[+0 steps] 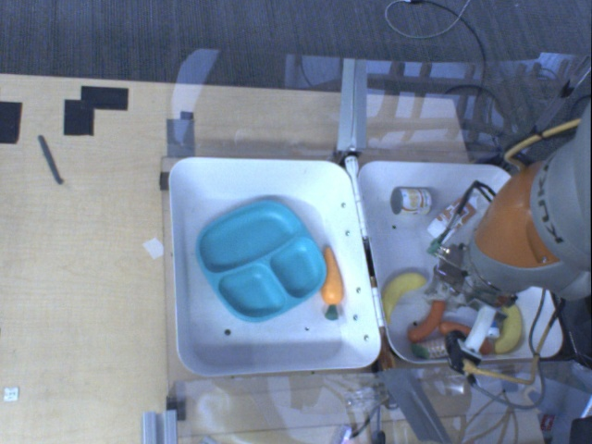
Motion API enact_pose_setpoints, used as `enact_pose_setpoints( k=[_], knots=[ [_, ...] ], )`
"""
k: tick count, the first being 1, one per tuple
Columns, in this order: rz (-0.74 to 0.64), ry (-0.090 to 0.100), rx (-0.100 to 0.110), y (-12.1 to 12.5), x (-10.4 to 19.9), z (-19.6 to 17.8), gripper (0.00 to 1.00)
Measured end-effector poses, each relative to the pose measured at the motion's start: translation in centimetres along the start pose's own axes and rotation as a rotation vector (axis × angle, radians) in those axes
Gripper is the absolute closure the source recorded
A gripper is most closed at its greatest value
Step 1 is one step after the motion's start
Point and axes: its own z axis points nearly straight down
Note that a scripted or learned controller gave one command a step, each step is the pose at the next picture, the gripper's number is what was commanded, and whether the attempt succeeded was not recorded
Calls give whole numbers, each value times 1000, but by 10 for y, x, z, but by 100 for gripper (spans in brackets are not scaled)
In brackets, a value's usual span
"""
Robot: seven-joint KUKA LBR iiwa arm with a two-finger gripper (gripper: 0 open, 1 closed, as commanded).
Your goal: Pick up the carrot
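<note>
Your carrot is lying in the left bin, touching the blue divided plate. Your gripper is hovering over the right bin; grip undeterminable. Wooden bench, dark carpet beyond.

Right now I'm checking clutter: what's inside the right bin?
The right bin holds a small can, a yellow banana and orange-red pieces. The gripper and arm cover the rest.

Can label: print present, too small and blurred to read.
Tag on bench: small white square, marks illegible.
White slip on bench: no legible writing.
Black patches on bench: plain, no text.
Readable text overall: none.
</note>
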Motion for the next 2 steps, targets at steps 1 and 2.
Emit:
enact_pose_setpoints(
  k=[1,2],
  knots=[
    [471,4,-5,-5,13,0,100],
    [20,4,5,-1,1,0,100]
  ],
)
